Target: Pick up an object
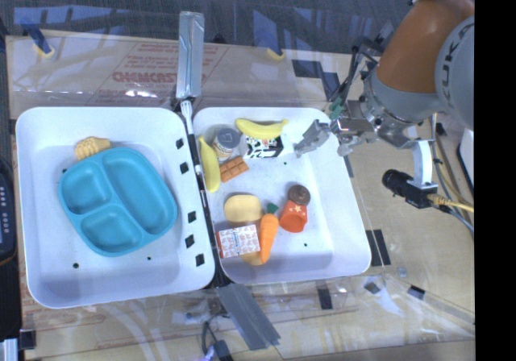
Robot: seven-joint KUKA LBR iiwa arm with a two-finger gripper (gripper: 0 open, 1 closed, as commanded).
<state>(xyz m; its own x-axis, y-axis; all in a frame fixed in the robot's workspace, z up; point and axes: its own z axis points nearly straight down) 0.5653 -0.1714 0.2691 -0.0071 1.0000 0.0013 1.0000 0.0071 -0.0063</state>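
Observation:
My gripper hangs over the upper right corner of the right bin, open with nothing between its fingers. To its left lie a black-and-white carton and a yellow banana. A small tin can stands beside them. Lower in the bin are an orange-red cup with a brown lid, a carrot, a pale yellow round fruit and a red-and-white box. A second long yellow fruit and a brown wafer lie along the bin's left side.
The left bin holds a blue divided plate and a small yellow waffle-like piece at its upper left. A grey metal bar stands behind the divide between the bins.

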